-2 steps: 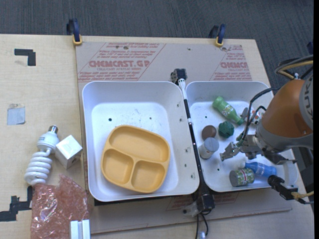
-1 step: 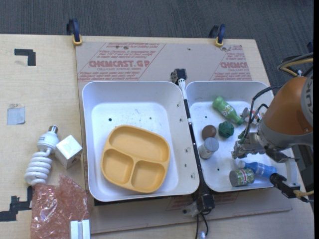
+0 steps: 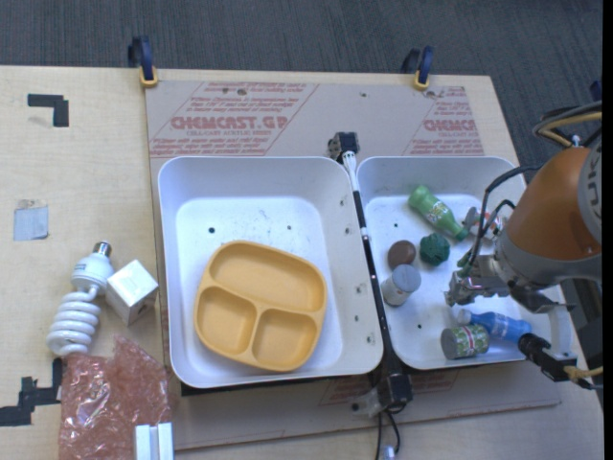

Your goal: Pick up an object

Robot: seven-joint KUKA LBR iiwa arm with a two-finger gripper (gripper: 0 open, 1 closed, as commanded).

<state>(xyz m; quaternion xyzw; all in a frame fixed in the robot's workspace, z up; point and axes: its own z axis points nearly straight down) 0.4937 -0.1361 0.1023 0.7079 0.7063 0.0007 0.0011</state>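
The likeliest target is the blue bottle (image 3: pixel 500 327), which lies on its side near the front right corner of the right bin (image 3: pixel 421 172), its long axis running left to right with a slight tilt. It sits just below and a little right of the fingers (image 3: pixel 469 290), very near them, so the coming move looks like a short drop and a small shift toward the bin's front. A can (image 3: pixel 465 340) lies just beside the bottle on its left (close enough to get in the way of a closing grasp).

Whether the fingers are spread or closed I cannot tell; they are dark and small against the bin floor, and nothing shows between them.

The arm (image 3: pixel 560 220) reaches in from the right, its orange band over the bin's right wall, wrist pointing down.

Farther off in the same bin lie a green bottle (image 3: pixel 436 211), a green ball (image 3: pixel 435 248), a brown disc (image 3: pixel 402 253) and a grey cylinder (image 3: pixel 400 284). The left bin (image 3: pixel 249 185) holds a yellow tray (image 3: pixel 260 305).
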